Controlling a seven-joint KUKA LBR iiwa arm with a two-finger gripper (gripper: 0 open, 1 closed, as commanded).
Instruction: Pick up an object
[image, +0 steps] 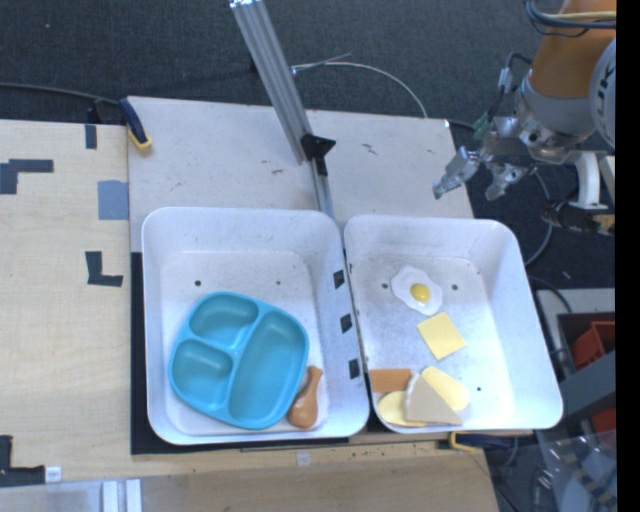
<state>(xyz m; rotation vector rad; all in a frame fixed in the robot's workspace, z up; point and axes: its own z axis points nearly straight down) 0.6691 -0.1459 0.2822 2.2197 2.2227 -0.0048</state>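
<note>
My end effector (478, 178) hangs in the air past the far right corner of the right bin (520, 300), out over the edge of the surface (220, 150), with its two fingers spread apart and nothing between them. In the right bin a fried egg (417, 290) lies towards the far side, a flat yellow cheese slice (440, 335) sits just nearer than it, and along the near wall an orange block (390, 380) rests beside a pale wedge-shaped piece (432, 398) stacked with a yellow piece (395, 408). The left bin (160, 300) holds a blue divided plate (238, 358), and a brown drumstick (308, 398) lies against the plate's near right rim
</note>
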